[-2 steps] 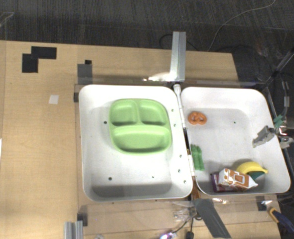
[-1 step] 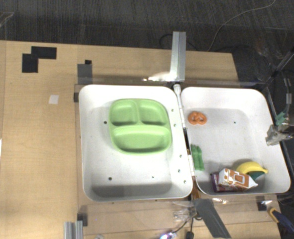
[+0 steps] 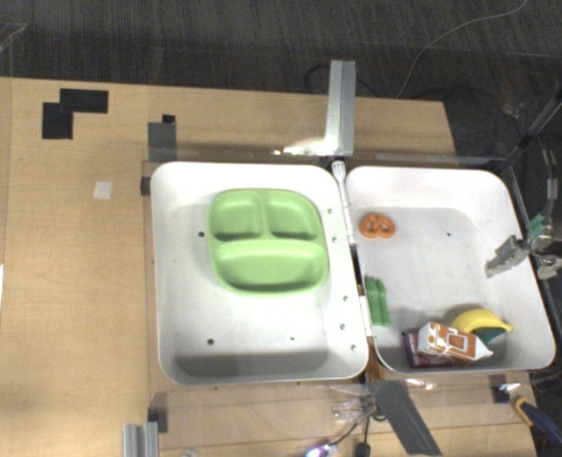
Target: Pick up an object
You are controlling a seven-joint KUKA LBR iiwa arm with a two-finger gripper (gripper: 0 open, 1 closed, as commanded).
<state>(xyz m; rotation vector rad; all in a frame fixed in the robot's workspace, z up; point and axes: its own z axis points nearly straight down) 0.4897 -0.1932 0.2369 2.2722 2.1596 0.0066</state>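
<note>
Nearest us, the small carton (image 3: 445, 343) and yellow banana (image 3: 481, 324) touch at the right bin's (image 3: 452, 193) front wall. By size we list next: green divided plate (image 3: 266, 238) in the left bin (image 3: 181, 255), green stick (image 3: 377, 302), orange pretzel-like piece (image 3: 377, 225). Gripper (image 3: 506, 255) hangs over the right rim, holding nothing (its opening we cannot tell). We judge it approaching; next, descend squarely on one object.

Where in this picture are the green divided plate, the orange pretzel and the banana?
green divided plate (image 3: 267, 239): camera view, on the ridge between its compartments.
orange pretzel (image 3: 377, 225): camera view, on its middle.
banana (image 3: 483, 323): camera view, on its yellow curved body.
</note>
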